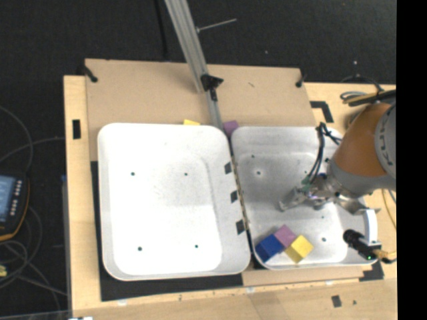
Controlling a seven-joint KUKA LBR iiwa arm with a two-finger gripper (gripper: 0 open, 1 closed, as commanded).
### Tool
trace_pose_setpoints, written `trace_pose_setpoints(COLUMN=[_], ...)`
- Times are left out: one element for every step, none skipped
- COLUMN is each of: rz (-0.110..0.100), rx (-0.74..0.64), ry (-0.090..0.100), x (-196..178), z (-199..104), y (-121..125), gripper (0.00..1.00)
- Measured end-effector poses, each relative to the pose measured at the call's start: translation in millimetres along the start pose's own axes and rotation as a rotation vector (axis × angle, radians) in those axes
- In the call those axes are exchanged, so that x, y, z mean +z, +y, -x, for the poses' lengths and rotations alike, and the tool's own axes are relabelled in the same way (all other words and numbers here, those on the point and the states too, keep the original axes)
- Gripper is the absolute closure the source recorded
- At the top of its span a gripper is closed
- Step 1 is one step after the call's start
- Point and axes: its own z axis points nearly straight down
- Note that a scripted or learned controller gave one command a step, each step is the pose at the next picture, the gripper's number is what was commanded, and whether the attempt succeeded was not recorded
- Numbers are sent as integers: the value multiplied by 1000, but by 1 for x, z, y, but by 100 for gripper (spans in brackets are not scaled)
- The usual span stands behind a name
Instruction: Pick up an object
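gripper low in right bin, open or closed: can't tell. Blue block, purple block, yellow block clustered just below it; tight packing probably risks a nudge, not a grasp.

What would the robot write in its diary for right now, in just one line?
arm: over right bin | gripper: low above bin floor, nothing seen held | blocks: blue, purple, yellow clustered at near edge | pick: not done

The arm (grey, orange-banded) reaches in from the right, gripper lowered.
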Motion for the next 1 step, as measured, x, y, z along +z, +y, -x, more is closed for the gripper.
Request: trace_pose_setpoints(rz=[-2], rx=[-6], ry=[3], x=[1], z=[4], y=[26], gripper=[0])
